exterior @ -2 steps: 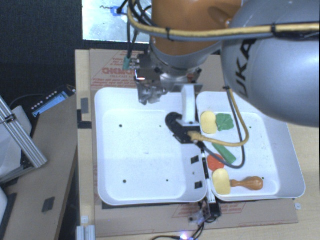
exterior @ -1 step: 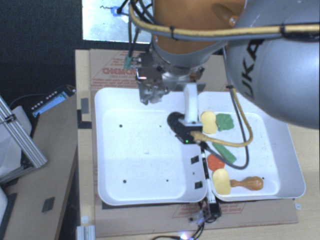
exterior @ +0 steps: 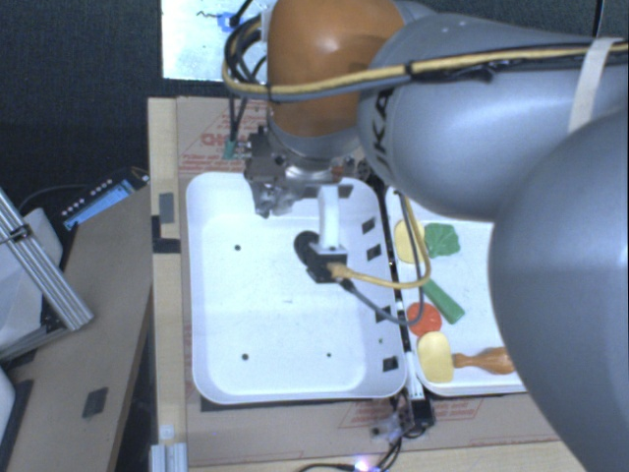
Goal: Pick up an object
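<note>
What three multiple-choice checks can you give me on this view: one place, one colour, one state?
1. The gripper hangs above:
A) the bench outside the bins
B) the left bin
C) the right bin

2. The round ball beside the green stick is:
A) blue
B) white
C) red

3. The yellow spoon with the wooden handle is:
A) lying flat in the right bin
B) standing upright
C) lifted by the gripper

Answers:
1. B, since the gripper sits over the upper part of the left bin's white floor.
2. C, since the ball shows red-orange next to the green stick.
3. A, since the spoon lies near the right bin's front edge, with its handle pointing toward the view's right, well away from the gripper.
</note>
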